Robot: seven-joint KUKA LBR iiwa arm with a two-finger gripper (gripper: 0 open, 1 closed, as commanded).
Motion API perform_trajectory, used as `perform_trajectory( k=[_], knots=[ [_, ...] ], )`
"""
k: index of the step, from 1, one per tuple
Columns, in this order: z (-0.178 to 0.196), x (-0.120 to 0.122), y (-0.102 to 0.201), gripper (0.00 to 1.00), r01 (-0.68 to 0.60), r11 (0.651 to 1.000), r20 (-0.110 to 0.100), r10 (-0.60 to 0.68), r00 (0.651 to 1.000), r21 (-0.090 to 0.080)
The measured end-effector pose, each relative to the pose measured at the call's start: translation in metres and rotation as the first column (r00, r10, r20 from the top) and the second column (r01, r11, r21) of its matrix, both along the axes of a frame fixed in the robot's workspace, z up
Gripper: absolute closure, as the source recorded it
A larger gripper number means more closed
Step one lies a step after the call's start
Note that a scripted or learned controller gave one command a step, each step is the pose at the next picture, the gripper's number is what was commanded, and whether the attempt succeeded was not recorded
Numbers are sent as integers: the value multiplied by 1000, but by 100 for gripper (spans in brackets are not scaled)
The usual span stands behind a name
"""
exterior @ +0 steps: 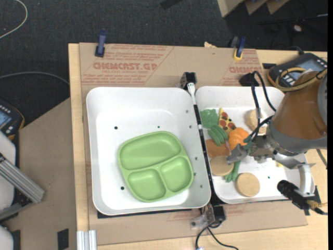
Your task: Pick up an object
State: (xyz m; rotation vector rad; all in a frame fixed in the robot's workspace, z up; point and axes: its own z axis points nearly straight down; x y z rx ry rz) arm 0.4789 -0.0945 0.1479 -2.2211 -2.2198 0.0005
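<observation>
Two white bins sit side by side on the bench; the left bin (99, 139) carries a green divided plate (154, 165), the right bin (270, 194) a heap of toy food against its left wall. The gripper (240, 152) is low over that heap, beside an orange piece (238, 136); its finger state cannot be told. A good grasp likely means centring on one item, such as the tan disc (247, 184) near the front edge, clear of neighbours.
</observation>
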Motion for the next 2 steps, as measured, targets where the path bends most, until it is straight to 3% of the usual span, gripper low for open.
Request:
perform_trajectory(
  k=[1,2],
  knots=[
    [-62,3,0,0,1,1000,6,-1,1000,4],
    [-59,3,-1,0,-1,1000,9,1,1000,1]
  ],
)
